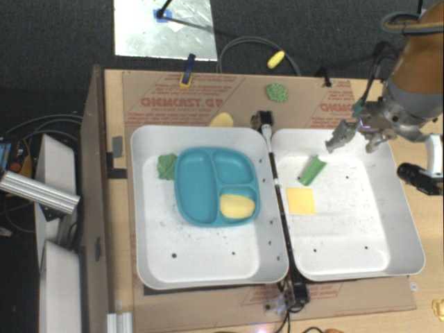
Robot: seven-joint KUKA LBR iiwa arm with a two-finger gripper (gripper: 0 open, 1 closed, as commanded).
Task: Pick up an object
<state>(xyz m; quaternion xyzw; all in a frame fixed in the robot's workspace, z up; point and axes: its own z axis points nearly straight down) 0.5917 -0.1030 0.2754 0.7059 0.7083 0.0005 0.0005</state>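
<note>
Since the task names no particular object, you have two candidates in the right bin: a green stick-shaped piece lying at a slant near the bin's upper left, and a flat yellow square just below it, close to the divider between bins.

Green piece: looks like a small toy vegetable, probably light and fairly stiff, maybe smooth plastic, so expect some slip. Take it across its narrow width, near mid-length, jaws turned square to its long axis. It stands proud of the floor, which should help.

Yellow square: looks thin and flat against the bin floor, likely light and perhaps soft like a toy cheese slice. Little edge to bite; you would likely scrape the floor or pinch a corner. Poorer choice, by my reading.

Gripper hovers over the upper edge of the right bin, fingers spread apart, nothing between them. It sits near the green piece, up and to that piece's right, not touching.

Left bin: blue divided plate with a yellow rounded item in its lower right compartment; a green leafy item touches the plate's left rim. Rounded yellow item looks smooth and may roll out of a pinch.

Outside the bins on the cardboard: a yellow piece and a green knobbly piece, well apart from the gripper.
</note>
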